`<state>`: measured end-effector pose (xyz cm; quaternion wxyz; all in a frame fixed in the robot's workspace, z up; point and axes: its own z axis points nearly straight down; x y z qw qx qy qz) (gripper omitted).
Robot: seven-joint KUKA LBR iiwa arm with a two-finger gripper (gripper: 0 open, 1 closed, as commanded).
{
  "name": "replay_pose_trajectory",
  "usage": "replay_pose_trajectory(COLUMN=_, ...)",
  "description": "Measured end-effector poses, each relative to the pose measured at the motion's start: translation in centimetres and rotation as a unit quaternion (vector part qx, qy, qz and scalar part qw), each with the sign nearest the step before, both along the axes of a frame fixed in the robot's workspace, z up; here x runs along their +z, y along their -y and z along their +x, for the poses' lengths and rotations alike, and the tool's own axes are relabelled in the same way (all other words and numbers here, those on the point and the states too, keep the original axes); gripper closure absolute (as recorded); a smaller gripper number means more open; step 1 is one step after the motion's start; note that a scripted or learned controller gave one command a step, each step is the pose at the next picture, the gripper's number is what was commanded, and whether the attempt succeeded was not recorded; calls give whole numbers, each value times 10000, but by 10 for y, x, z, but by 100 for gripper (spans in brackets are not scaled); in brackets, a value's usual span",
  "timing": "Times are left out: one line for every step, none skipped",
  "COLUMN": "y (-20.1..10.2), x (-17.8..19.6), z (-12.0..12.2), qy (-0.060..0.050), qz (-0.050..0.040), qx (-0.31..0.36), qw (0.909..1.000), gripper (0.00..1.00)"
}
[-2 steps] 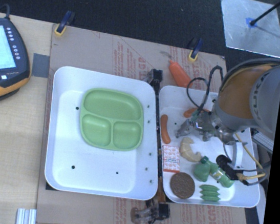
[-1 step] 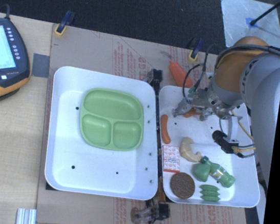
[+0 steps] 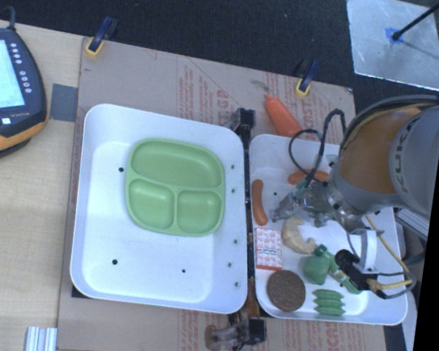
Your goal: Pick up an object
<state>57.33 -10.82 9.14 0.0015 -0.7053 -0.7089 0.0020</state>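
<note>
Pale banana piece (image 3: 298, 238) sits mid right bin (image 3: 382, 317), just under my claw (image 3: 306, 205). Can't tell how the claw stands from here. Nothing's lifted yet, so I reckon the grab's still ahead.

green plate (image 3: 176, 186) | white bins (image 3: 95, 194) | brown cookie (image 3: 286, 290) | orange carrot (image 3: 282, 116)

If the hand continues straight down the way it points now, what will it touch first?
Probably the pale banana-like piece just below the hand in the right bin, though depth is unclear from this slanted view; it could reach bare bin floor beside it.
</note>
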Motion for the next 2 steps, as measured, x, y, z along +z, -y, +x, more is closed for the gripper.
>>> replay_pose_trajectory(y=1, x=10, z=0, qy=-10, qz=-7, qx=16, qw=10000, gripper=100)
replay_pose_trajectory(y=-71, x=101, z=26, qy=13, qz=8, qx=-3, qw=10000, gripper=100)
